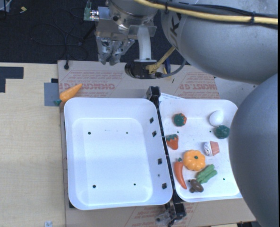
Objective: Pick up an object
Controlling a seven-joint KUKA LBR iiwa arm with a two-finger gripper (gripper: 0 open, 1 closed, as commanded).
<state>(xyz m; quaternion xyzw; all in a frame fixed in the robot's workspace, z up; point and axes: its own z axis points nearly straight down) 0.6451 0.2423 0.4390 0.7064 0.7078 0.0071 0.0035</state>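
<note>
My gripper (112, 56) hangs high over the back of the bench, beyond the left bin (111, 160), with its fingers drawn together and nothing between them. The right bin (196, 131) holds several small toys: an orange pumpkin (194, 160), a red-orange carrot (179, 174), a green pepper (206, 173), a brown piece (195, 187), a red strawberry (172, 141), a white egg (216, 117), a dark green piece (221, 132), a green-and-red piece (179, 119) and a red-and-white piece (211, 148).
An orange carrot (70, 92) lies on the cardboard outside the left bin's far left corner. A black divider (159, 141) runs between the bins. The arm's grey body (253, 126) overhangs the right bin's right side.
</note>
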